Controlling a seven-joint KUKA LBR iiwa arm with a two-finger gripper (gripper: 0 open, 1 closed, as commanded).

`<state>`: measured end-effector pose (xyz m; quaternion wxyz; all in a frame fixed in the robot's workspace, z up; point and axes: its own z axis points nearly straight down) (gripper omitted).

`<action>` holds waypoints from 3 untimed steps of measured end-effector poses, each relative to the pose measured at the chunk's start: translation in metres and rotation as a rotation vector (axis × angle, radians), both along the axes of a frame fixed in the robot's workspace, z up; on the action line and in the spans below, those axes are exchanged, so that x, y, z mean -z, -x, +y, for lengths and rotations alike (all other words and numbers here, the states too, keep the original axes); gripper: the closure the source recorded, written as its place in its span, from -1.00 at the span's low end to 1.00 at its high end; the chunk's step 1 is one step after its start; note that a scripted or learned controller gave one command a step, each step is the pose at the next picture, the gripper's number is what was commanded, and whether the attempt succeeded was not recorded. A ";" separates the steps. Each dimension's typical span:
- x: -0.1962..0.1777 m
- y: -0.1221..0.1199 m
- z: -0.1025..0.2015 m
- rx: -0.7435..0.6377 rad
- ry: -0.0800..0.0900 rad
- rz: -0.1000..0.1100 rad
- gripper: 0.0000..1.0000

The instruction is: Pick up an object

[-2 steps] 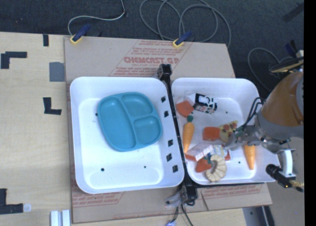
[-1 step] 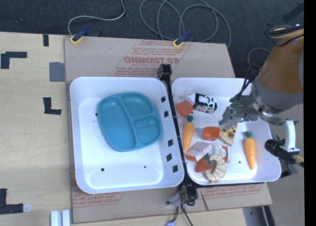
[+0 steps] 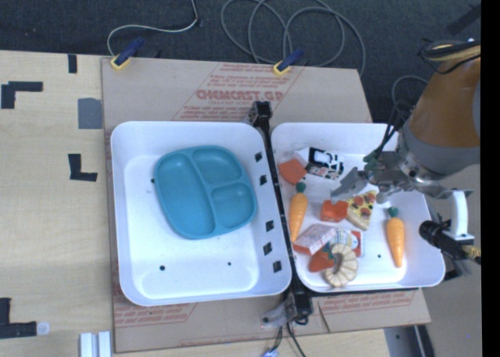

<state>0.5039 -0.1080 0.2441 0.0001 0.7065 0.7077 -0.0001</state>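
**Arm over the right bin, toy food below**

Dark carpet with looped cables (image 3: 293, 31) lies behind a bench covered by a cardboard sheet (image 3: 234, 94); two white bins sit side by side on it. Left bin (image 3: 133, 269): holds a blue divided plate (image 3: 205, 190), lying flat. Right bin (image 3: 414, 273): holds two carrots, one (image 3: 298, 215) near the divider and one (image 3: 396, 240) toward the right wall; an orange block (image 3: 292, 170); a black-and-white item (image 3: 324, 162); a pizza slice (image 3: 362, 211); a wrapped packet (image 3: 316, 236); a round pastry (image 3: 341, 269). Gripper (image 3: 353, 182): hangs over the right bin's middle, just above the pizza slice; whether its jaws are apart or together cannot be told; nothing is visibly between them.
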 end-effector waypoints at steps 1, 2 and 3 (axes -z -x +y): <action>0.081 0.000 -0.031 0.002 -0.001 0.004 -1.00; 0.156 -0.059 -0.007 0.005 0.010 -0.009 -1.00; 0.124 -0.127 -0.013 0.000 0.001 -0.001 -1.00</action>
